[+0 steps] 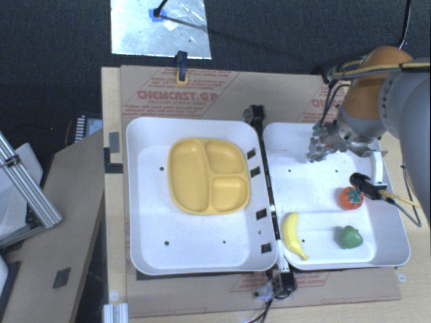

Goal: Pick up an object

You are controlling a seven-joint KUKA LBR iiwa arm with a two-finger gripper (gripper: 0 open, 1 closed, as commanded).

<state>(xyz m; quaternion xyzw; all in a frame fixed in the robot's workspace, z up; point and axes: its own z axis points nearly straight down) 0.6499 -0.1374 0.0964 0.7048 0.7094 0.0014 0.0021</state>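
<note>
Tomato (349, 198): right bin (296, 136), near right wall, beside a black part of the arm.
Banana (293, 235): same bin, front left.
Green pepper (349, 237): front right, near tomato.
Yellow plate (207, 175): left bin (145, 200).
Fingers (316, 153): near bin's back, apparently holding nothing; opening unclear.
Risk: round tomato likely rolls from a pinch; arm may nudge it.
</note>
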